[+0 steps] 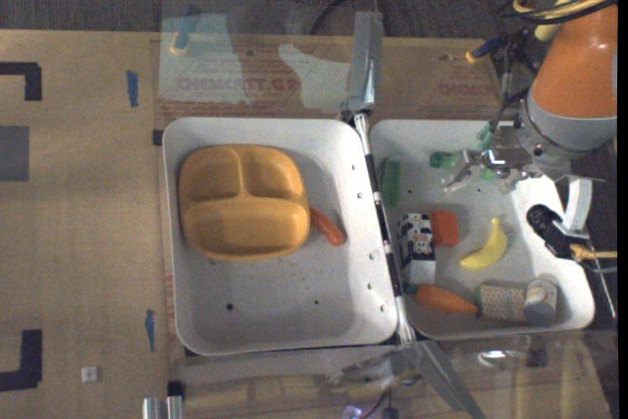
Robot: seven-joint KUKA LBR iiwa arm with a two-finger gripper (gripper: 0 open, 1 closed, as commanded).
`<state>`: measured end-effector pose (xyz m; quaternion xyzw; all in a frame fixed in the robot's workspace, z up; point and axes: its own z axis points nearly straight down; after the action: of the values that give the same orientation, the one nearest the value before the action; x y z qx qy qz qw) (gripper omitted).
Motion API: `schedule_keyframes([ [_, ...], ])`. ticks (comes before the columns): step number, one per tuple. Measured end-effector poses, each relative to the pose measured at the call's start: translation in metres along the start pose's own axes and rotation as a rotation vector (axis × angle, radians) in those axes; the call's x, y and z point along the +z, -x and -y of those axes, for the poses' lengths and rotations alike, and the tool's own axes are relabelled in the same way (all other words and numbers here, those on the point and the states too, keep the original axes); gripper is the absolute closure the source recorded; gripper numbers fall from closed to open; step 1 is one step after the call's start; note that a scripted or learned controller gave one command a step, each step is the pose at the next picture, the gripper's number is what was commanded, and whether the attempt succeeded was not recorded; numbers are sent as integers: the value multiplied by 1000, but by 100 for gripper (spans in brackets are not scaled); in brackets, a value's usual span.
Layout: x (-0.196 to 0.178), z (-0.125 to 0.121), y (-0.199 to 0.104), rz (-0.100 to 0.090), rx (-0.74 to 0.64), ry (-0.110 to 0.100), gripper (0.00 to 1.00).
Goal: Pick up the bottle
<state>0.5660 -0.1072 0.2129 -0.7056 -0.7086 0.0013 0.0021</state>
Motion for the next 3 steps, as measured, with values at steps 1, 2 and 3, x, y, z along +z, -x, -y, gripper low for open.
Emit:
schedule_keyframes([
  [1,122,-51,65,0,-130,3,0],
  [2,125,-99,104,-21,27,-35,0],
  [3,126,-59,96,3,-314,12,0],
])
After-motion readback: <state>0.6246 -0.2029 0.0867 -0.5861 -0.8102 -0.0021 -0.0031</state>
